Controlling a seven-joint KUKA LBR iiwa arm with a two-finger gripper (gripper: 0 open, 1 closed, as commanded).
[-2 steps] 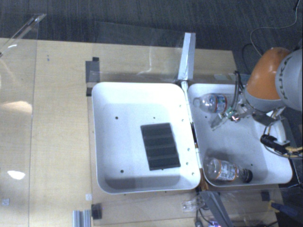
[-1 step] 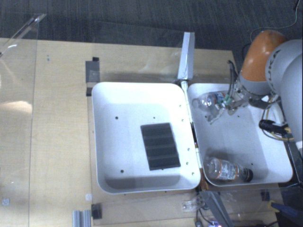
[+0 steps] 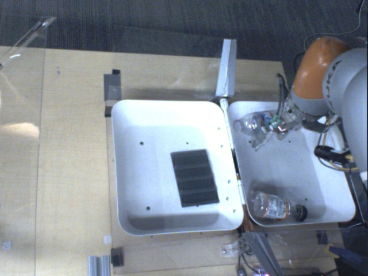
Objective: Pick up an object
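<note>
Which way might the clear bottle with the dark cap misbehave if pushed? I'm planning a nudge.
The clear bottle lies on its side near the right bin's front wall, so it would probably roll. It looks like empty plastic, likely light and slick.

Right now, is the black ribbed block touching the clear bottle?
Apart. The camera view shows the black ribbed block in the left bin, the clear bottle in the right bin.

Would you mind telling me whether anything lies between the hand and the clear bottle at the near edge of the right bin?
Nothing visible does. The hand hangs over the far part of the right bin, and only bare bin floor separates it from the clear bottle.
</note>
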